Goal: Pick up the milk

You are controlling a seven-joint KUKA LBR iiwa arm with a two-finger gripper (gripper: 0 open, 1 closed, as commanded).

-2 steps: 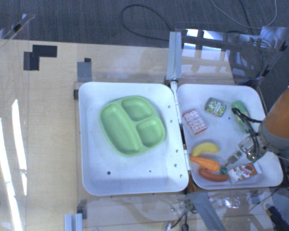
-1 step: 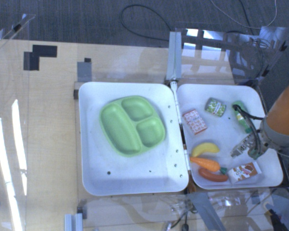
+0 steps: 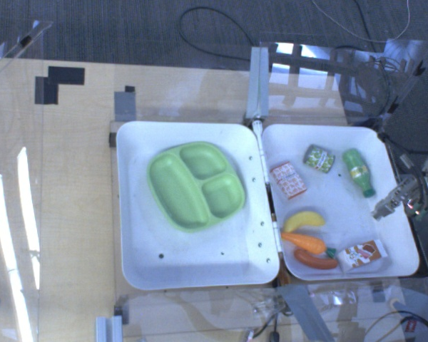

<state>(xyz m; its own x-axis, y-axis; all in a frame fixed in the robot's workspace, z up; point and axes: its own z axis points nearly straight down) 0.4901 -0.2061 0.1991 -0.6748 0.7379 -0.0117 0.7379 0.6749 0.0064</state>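
The milk is a small white and orange-brown carton lying on its side in the front right corner of the right bin. My gripper reaches in from the right edge and hovers over the right bin's right side. It is above and slightly right of the carton and apart from it. Nothing is seen held in it.
The right bin also holds a red and white box, a green packet, a green bottle, a banana, a carrot and a sausage touching the carton's left end. A green divided plate lies in the left bin.
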